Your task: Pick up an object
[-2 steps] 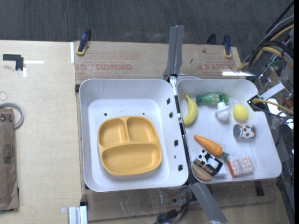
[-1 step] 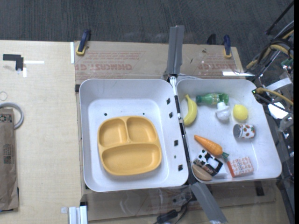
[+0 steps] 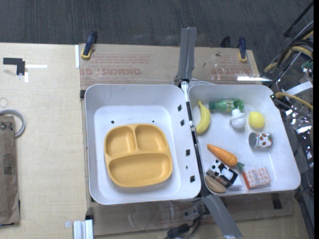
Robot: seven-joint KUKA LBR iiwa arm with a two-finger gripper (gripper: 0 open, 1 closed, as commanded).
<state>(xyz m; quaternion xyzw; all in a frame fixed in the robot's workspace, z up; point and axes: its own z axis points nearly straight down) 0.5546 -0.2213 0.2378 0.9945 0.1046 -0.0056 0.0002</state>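
The right bin (image 3: pixel 279 148) holds several toy items. A yellow banana (image 3: pixel 203 117) lies near its left wall, with a green bottle (image 3: pixel 225 105) beside it at the back. A white piece (image 3: pixel 238 120) and a yellow lemon (image 3: pixel 256 120) sit further right. A small spotted cup (image 3: pixel 260 140) lies on its side. An orange carrot (image 3: pixel 223 155) lies in the middle. At the front are a black-and-white cow-patterned item (image 3: pixel 222 174) on a tan disc and a red-and-white packet (image 3: pixel 256 177).
The left bin (image 3: pixel 97 133) holds a yellow divided plate (image 3: pixel 138 155). A grey divider post (image 3: pixel 187 54) rises between the bins at the back. Cables and metal parts (image 3: pixel 296 83) crowd the right edge. A brown bag (image 3: pixel 9 168) lies at far left on the bench.
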